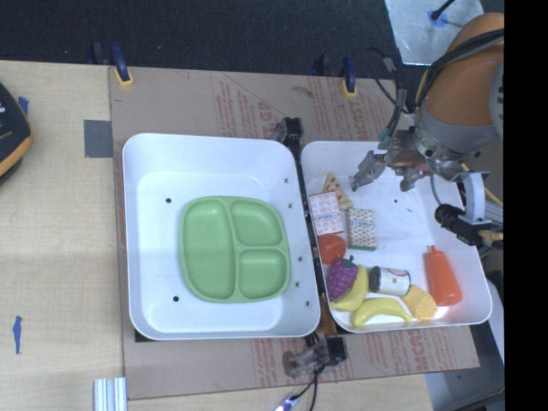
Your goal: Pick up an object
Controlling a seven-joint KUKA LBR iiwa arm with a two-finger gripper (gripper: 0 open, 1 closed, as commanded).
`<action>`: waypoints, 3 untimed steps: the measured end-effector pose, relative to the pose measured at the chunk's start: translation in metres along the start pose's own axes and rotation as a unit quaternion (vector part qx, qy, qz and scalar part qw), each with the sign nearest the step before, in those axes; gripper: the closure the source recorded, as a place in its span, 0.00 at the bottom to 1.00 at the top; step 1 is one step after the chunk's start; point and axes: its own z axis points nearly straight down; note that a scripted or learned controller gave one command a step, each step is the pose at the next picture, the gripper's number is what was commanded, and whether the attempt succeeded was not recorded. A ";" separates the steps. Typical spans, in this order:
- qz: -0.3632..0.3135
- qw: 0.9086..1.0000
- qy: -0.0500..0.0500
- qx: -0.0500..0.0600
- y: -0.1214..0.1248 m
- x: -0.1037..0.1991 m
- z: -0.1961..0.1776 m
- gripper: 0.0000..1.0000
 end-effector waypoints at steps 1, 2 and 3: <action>0.001 1.000 -0.002 -0.001 0.025 -0.017 0.109 0.00; -0.001 1.000 0.000 -0.001 0.056 -0.018 0.127 0.00; -0.002 1.000 -0.001 0.000 0.056 -0.019 0.116 1.00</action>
